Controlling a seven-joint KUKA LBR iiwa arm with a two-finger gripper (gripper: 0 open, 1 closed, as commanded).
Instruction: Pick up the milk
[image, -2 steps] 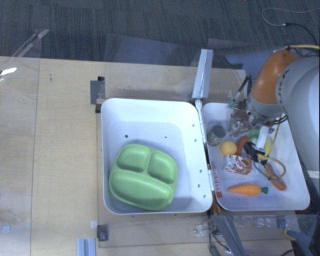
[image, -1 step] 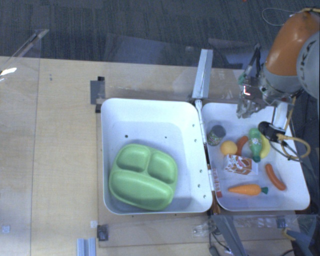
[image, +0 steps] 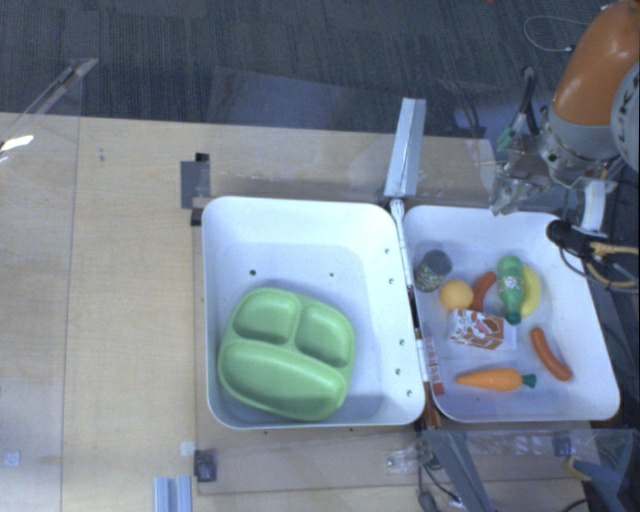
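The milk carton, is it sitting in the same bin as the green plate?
No, the milk carton lies in the right bin, while the green plate sits in the left bin.

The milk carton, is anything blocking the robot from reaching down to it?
Nothing lies on the milk carton. The tool hangs above the right bin's far edge. An orange, a sausage and a carrot crowd close around it.
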